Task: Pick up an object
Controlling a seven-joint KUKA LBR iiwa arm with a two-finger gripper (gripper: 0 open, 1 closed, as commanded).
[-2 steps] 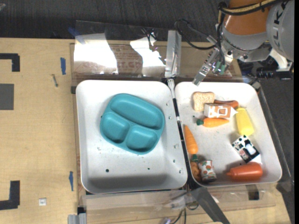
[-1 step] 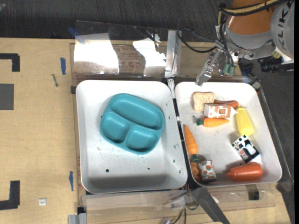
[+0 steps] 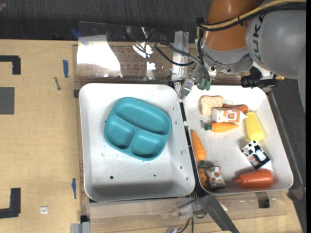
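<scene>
Arm [image 3: 252, 28] reaches in from the right; jaws [image 3: 187, 85] hang over the back end of the wall between the two bins. Can't tell if the jaws are spread or pressed together, too small and tangled w/ cables [image 3: 167, 52]. Nothing seen between them.

Left bin [image 3: 92, 174], left and forward of the jaws: a teal tray [image 3: 137, 126] w/ three compartments, tilted a bit, apart from the bin walls.

Right bin [image 3: 279, 144], right and forward of the jaws, holds the pickable stuff:
- bread slice [image 3: 211, 103], nearest the jaws, just to their right
- small carton [image 3: 228, 115] touching the bread's front-right edge
- carrot [image 3: 224, 127] just in front of the carton
- yellow block [image 3: 254, 125] right of the carton, tilted
- second carrot [image 3: 198, 147] lying along the dividing wall, forward of the jaws
- black-white box [image 3: 255, 154] near the right side
- small printed pack [image 3: 214, 176] at the front near the divider
- red sausage [image 3: 254, 178] at the front right

Items are crowded at the back of the right bin, bread, carton and carrot touching. Clear plastic sheet [image 3: 121, 57] lies on the surface behind the left bin, left of the jaws.
</scene>
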